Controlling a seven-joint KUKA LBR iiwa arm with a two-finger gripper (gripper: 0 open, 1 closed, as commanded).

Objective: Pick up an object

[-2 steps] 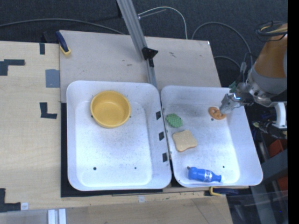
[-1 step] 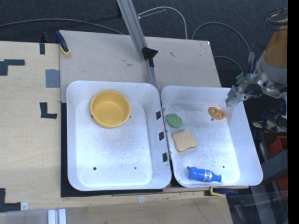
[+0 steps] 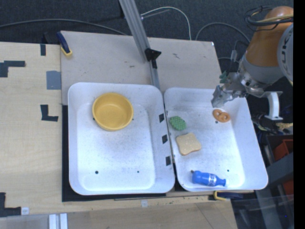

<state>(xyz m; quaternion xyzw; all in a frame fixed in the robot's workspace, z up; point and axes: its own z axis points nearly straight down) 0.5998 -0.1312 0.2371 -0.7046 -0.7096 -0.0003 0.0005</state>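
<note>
Hovering over the far right part of the right bin, the gripper sits just beside the small orange pretzel-shaped toy, which lies on the bin floor at about 6 o'clock from the gripper's tip, very near it and possibly just under it. The toy is roughly round, so it offers no clear long axis to line up with. Whether the fingers are spread or closed cannot be told from this slanted view, as the grey gripper body blurs into one shape, and nothing is seen held between them. The nearest candidate for a pick is, by my judgement, this orange toy; the coming move would call for a short shift toward 6 o'clock and a descent. Other things in the same bin lie farther off: a green scrubber-like piece at about 8 o'clock from the gripper, a tan slice of toy bread at about 7 o'clock, and a blue bottle lying on its side near the front rim, its long axis running 9 to 3 o'clock. The left bin on the bench holds a yellow bowl, well apart from the arm.
</note>
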